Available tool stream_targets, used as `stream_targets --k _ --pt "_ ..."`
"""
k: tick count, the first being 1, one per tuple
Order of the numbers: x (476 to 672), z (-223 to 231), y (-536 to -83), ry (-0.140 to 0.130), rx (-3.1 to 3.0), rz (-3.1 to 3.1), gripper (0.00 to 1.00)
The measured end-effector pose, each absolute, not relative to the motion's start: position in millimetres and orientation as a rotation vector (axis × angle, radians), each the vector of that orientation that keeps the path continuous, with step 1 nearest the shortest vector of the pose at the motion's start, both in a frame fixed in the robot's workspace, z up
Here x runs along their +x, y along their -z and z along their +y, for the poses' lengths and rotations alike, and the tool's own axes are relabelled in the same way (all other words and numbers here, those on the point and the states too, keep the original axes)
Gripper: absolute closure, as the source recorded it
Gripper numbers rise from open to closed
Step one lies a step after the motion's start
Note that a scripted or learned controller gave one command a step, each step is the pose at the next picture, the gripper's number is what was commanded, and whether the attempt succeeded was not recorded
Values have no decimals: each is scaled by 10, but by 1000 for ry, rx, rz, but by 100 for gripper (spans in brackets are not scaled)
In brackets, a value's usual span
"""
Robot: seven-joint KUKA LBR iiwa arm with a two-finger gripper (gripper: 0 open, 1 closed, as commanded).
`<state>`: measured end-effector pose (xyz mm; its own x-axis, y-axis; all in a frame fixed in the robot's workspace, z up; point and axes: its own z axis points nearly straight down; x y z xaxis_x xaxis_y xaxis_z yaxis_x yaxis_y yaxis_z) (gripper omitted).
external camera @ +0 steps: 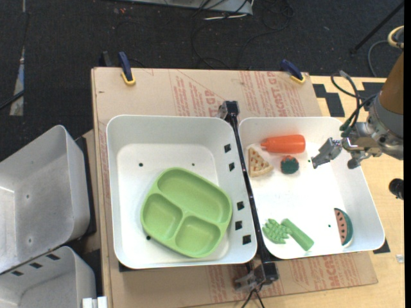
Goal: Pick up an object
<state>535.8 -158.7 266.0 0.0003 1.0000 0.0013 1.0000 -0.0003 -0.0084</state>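
My gripper (334,151) hangs over the upper right part of the right bin (359,191), reaching in from the right with its fingers pointing left, toward the cluster of toys at the bin's top. I can make out one dark finger (325,153) angled down and left and another short piece nearer the wrist, but whether they stand wide or narrow I cannot tell at this slant. Nothing sits between them that I can see, so I count it as carrying nothing.

The nearest candidates lie just to its left: the orange carrot (283,144), long axis running left to right, and the small dark green round toy (290,165) just below it, with the waffle wedge (258,162) further left. (The watermelon slice (343,226) and the green leafy toy (288,232) sit well apart, toward the near edge.) The green divided plate (186,212) fills the left bin (128,172).

I judge the carrot the likely target: a short move left, fingers closing across its narrow width.
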Motion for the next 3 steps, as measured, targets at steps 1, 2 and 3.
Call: stream_targets --k 1,2,3 --pt "5375 -1585 -2698 -1 -2220 -2223 0" --pt "5285 -1624 -2201 -5 -2221 -2216 0" --pt "5300 -1607 -1766 -4 -2220 -2217 0"
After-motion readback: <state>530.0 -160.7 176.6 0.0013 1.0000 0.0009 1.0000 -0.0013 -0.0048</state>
